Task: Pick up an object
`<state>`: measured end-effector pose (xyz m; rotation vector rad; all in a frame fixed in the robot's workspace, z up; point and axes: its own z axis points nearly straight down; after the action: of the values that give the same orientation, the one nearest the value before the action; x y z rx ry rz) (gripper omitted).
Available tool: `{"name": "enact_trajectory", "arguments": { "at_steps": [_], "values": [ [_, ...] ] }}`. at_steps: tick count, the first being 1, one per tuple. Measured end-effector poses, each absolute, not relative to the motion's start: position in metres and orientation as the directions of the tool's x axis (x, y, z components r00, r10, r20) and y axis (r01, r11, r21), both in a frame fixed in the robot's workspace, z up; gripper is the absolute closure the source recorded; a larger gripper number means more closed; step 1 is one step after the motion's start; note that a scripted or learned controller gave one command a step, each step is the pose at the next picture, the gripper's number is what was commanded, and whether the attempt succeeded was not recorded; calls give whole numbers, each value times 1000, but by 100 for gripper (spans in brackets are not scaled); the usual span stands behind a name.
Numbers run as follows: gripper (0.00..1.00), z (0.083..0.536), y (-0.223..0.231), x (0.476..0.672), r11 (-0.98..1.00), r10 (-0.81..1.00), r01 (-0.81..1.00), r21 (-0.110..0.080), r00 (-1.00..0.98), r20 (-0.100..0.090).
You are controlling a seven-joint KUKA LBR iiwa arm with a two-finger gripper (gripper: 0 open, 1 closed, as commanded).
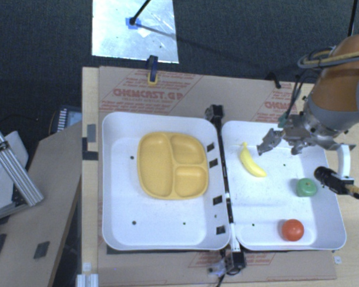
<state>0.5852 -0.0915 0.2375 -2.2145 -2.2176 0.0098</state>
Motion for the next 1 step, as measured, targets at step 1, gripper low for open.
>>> {"name": "enact_trajectory", "arguments": {
  "at_steps": [1],
  "values": [
    [0, 244, -91, 587, 3, 1000, 1000, 1, -3, 0]
  ]
}}
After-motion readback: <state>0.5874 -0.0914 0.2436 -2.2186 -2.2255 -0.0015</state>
